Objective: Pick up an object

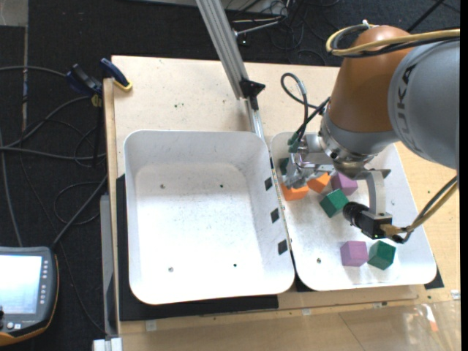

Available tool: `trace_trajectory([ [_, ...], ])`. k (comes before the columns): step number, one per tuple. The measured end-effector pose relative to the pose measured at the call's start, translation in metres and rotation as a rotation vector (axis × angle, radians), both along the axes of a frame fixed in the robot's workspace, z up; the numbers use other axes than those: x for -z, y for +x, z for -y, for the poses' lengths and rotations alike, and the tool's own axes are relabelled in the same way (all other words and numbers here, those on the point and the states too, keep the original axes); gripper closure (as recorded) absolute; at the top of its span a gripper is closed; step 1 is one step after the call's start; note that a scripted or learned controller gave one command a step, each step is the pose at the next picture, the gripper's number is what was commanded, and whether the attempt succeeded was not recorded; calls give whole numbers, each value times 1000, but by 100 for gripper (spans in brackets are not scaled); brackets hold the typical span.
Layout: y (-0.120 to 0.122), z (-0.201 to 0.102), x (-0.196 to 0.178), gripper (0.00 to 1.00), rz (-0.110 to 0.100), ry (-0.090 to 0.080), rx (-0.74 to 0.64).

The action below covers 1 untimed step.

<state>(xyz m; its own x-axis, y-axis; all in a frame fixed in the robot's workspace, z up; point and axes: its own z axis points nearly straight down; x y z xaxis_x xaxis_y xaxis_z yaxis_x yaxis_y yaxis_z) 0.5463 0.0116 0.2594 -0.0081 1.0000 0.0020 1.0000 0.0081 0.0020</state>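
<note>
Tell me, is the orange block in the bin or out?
In. The orange block lies inside the right bin, near its left wall.

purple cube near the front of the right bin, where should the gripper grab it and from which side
Probably straight from above, fingers closing on two opposite flat side faces of the small purple cube. It sits flat on the white right bin, its top open. A green cube crowds its right side, so the near and far faces look freer.

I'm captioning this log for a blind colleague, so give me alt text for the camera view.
The grey and orange arm reaches from the right, its gripper low over orange blocks in the right bin; green and purple blocks lie nearby. The left bin sits beside it.
</note>
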Motion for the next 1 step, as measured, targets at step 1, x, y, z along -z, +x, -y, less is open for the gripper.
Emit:
trace_trajectory([
  [1, 17, -54, -3, 100, 1, 0, 0],
])
